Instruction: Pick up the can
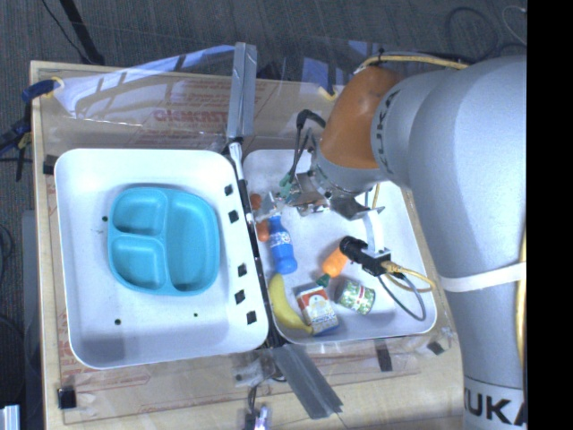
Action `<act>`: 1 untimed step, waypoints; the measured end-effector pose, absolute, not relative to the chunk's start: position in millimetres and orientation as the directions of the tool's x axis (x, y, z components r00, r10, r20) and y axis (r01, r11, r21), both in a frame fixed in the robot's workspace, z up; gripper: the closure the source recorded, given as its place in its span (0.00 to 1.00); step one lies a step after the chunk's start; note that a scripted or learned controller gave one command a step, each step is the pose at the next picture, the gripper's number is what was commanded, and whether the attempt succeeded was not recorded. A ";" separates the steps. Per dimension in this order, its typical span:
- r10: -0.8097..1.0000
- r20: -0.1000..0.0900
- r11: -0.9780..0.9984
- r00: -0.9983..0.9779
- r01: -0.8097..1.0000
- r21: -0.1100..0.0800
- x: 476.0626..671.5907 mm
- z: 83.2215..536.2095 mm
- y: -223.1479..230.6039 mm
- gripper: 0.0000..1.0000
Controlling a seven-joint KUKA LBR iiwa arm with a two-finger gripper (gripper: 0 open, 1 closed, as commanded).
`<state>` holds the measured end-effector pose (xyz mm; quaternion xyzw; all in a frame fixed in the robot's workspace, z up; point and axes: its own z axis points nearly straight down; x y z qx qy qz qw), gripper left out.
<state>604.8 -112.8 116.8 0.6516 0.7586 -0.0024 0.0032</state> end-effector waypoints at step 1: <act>0.999 -0.013 0.046 -0.046 0.999 0.007 606.8 97.6 -114.0 0.00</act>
